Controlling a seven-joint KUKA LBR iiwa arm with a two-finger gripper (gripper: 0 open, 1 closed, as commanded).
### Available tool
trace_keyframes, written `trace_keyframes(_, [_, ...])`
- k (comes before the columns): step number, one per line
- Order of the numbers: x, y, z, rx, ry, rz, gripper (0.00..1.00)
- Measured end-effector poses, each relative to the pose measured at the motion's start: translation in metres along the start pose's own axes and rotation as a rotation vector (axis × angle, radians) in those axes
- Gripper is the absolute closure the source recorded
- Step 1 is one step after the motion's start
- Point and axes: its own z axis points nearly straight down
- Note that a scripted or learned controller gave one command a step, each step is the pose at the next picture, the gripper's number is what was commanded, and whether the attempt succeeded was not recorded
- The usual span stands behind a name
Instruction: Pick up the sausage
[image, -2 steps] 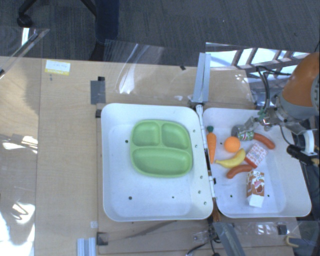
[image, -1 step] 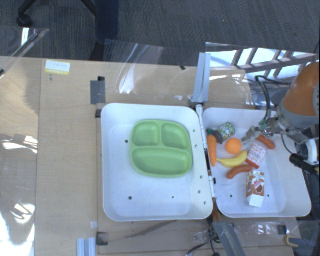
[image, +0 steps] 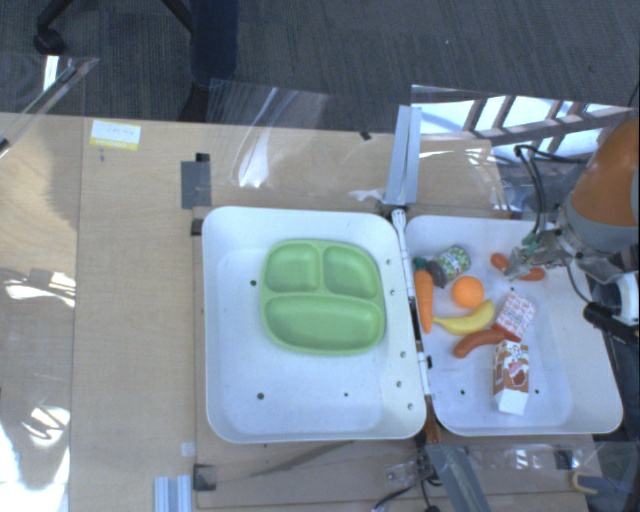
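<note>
Short reddish-brown toy sausage (image: 478, 342) lies flat in the right-hand shallow white bin (image: 590, 415), about mid-floor, angled slightly. Crowded: its upper side touches or nearly touches the curved yellow plastic banana (image: 469, 320); its right end sits just beside a small red-and-white checked packet (image: 515, 315), and a red-and-white carton (image: 510, 376) lies just below that end. A round orange fruit (image: 467, 291) sits above the banana, an orange carrot (image: 424, 299) along the bin's left wall. The two-finger gripper (image: 524, 259) hangs near the bin's far right corner, over a small red-orange piece (image: 520, 269), well apart from the sausage; finger spread — cannot tell, too small and cluttered. Risks, as judged: a descent from here takes the wrong red item; at the sausage, a finger could land on the banana or packet, nudging the sausage so it rolls free, or dragging a neighbour up with it.
</note>
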Motion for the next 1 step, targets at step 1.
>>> trace_keyframes(1, [0.0380, 0.0471, -0.1062, 0.033, 0.021, -0.019, 1.00])
